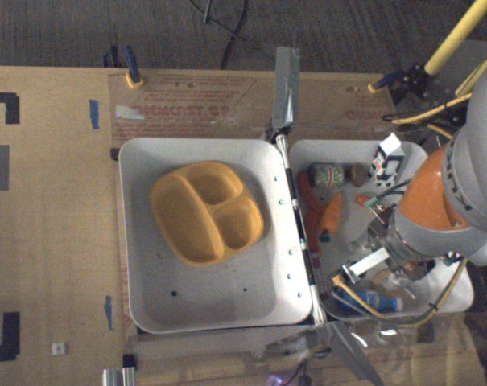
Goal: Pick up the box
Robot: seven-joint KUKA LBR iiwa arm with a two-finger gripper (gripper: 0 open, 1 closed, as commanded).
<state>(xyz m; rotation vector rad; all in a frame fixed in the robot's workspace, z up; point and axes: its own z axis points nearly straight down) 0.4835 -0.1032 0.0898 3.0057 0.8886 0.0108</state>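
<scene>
Right white bin [340,146], box [386,158] by far wall, apart from hand [392,272], hand's state unclear

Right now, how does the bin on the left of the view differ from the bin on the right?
The left bin holds one large yellow divided plate; the right bin holds several small things, among them a can, a carrot and a white box. The arm hangs over the right bin, not the left bin. Both are shallow and white.
</scene>
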